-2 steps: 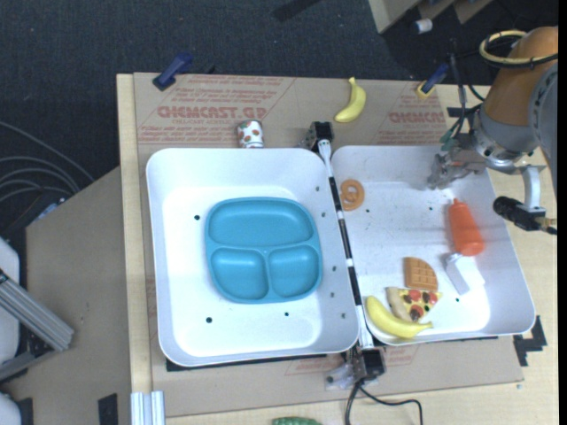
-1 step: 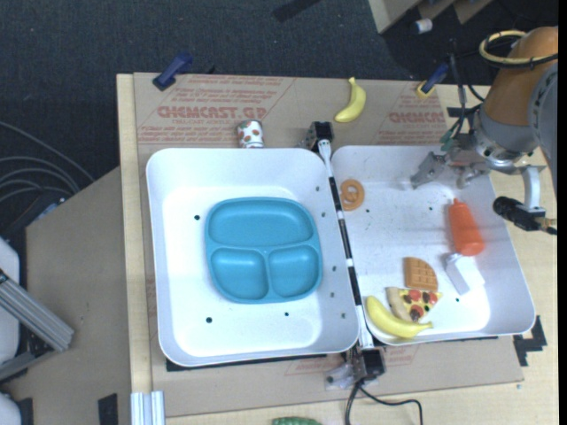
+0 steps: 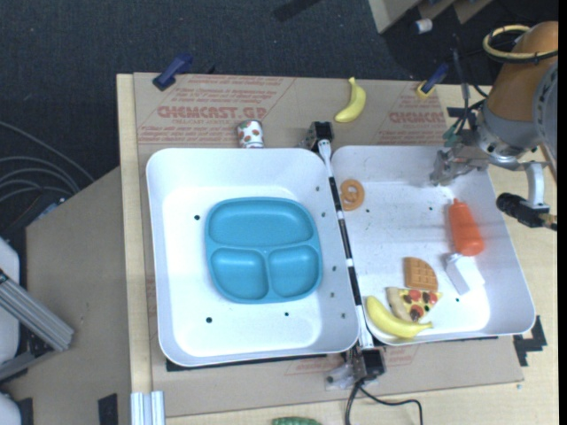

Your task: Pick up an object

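Reaching in from the upper right of the frame, the grey arm (image 3: 518, 104) with its orange band hangs over the far right corner of the right bin (image 3: 505, 312), and its gripper (image 3: 446, 168) sits low near that bin's upper edge; the tips are too small and blurred to judge, so I cannot tell how they stand or whether anything is between them. Both white bins fill the middle of the frame side by side, and the left bin (image 3: 177, 317) carries a big blue divided tray (image 3: 262, 247) at its centre. Any pickable item lies in the right bin, and the nearest is the orange carrot-like piece (image 3: 464, 228), just below and slightly right of the gripper in the frame, its long axis running almost top to bottom with a slight lean. That looks like the likeliest target: a short drop down-frame, with the fingers best closing across the piece from left and right. Lower in the bin a small white block (image 3: 458, 275) lies beside a waffle (image 3: 421, 274), then a pizza slice (image 3: 415, 303) touching a yellow banana (image 3: 392, 320) in the lower left corner. A small ring-shaped pretzel (image 3: 352, 193) sits near the bin's upper left wall, well apart from the gripper.
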Controlling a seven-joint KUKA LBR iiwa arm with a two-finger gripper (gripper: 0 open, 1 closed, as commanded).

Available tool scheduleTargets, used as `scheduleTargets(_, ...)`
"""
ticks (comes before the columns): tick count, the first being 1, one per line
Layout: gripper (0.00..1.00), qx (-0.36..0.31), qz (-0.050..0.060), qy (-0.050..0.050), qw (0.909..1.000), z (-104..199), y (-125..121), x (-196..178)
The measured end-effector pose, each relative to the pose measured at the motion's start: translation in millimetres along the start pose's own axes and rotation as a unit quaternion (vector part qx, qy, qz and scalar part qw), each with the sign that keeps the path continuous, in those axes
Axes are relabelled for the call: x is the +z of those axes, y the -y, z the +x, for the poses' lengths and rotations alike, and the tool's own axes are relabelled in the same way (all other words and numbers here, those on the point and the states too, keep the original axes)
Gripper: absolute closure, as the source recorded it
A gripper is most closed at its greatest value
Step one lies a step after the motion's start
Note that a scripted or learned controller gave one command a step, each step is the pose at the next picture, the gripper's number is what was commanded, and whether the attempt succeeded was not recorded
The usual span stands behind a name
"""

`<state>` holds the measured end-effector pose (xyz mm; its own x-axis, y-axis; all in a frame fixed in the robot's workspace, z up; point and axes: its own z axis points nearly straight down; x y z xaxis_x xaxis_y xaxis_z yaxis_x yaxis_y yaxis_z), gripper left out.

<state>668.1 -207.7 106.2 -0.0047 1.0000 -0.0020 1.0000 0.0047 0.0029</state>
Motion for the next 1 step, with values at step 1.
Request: scheduleTargets(1,0.0,0.0,0.0,0.0,1.0,0.3,0.1,0.2)
